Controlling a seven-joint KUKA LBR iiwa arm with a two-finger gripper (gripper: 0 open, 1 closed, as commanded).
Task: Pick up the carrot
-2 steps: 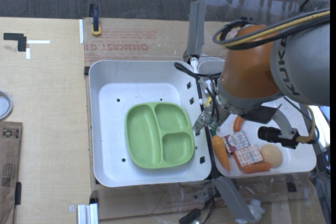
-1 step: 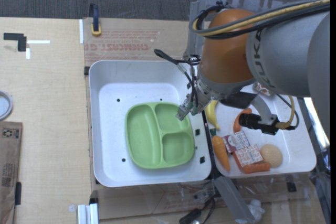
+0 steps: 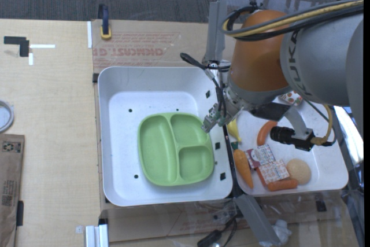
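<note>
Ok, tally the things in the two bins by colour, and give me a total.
Green: 1, the tray
Orange: 3, the carrot and two sausage-like pieces
Yellow: 1, a piece partly hidden by the arm
Tan: 1, a round roll
Red and white: 1, a packet
Total: 7

1. You look down from one fixed camera above the bench (image 3: 46, 95), at a slant.
2. Both bins sit mid-frame, left bin (image 3: 115, 124) and right bin (image 3: 332, 173).
3. The arm (image 3: 312, 49) looms near, entering from the right.
</note>
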